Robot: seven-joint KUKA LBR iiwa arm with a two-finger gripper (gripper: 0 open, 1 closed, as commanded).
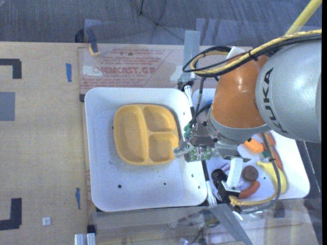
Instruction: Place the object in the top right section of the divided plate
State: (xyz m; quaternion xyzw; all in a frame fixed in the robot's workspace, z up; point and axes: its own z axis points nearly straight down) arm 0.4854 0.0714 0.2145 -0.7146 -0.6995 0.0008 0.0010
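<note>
Gripper (pixel 190 149) at divided plate (pixel 146 133) rim, grasp state indeterminable; placement pending, requiring reach to top right section.

Arm over the seam between the two bins, gripper (pixel 190 149) right at the divided plate's (pixel 145 134) edge.

The yellow divided plate sits in the left bin (pixel 133 188), its sections bare; the gripper hangs low just beside the plate's right rim. Under the arm, the right bin (pixel 299 182) carries small items: a brown disc (pixel 250 173), a red sausage-shaped piece (pixel 249 189), an orange piece (pixel 254 147). Wooden surface (pixel 41 137) lies left.
</note>
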